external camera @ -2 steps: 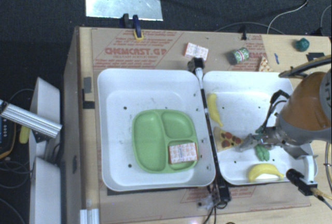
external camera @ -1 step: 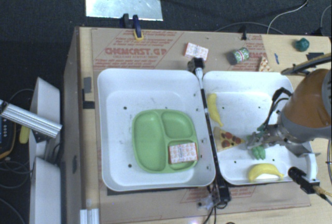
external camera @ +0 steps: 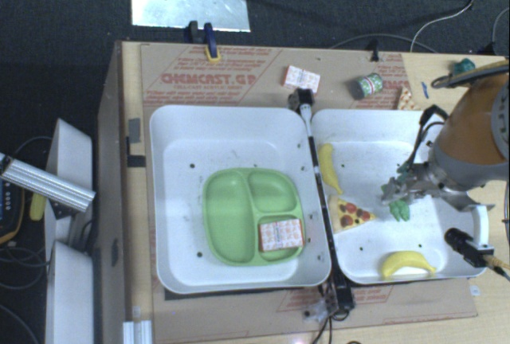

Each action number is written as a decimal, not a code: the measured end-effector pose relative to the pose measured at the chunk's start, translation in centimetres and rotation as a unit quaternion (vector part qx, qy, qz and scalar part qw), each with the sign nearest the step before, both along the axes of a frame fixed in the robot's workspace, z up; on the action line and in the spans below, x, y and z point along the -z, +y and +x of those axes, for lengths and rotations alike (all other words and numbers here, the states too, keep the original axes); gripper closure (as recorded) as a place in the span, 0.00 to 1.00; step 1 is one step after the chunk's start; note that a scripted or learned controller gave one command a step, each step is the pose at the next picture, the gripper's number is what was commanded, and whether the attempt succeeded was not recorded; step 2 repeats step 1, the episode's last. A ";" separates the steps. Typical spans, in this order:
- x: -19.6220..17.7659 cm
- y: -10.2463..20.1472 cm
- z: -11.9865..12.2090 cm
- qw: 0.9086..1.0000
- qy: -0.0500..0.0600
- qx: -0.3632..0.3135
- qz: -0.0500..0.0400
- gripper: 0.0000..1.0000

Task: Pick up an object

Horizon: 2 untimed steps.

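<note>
Camera view: gripper (external camera: 396, 195) low in right bin (external camera: 374, 131), touching green toy (external camera: 400, 211); finger state impossible to tell; banana (external camera: 407, 263) nearby.

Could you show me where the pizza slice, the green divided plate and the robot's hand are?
pizza slice (external camera: 351, 214): camera view, on its topping face.
green divided plate (external camera: 231, 211): camera view, on its large left compartment.
hand (external camera: 396, 193): camera view, at its tip above the green toy.

Single fixed overhead camera, slanted down on both bins (external camera: 239, 115)
</note>
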<state>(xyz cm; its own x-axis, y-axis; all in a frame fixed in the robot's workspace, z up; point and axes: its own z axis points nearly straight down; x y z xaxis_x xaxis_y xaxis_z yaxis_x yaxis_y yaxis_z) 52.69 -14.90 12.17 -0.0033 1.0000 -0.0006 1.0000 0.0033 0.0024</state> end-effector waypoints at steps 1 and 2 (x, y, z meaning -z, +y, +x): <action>-7.9 9.7 0.6 1.000 0.000 0.000 0.001 1.00; -7.9 9.7 0.6 1.000 0.000 0.000 0.001 1.00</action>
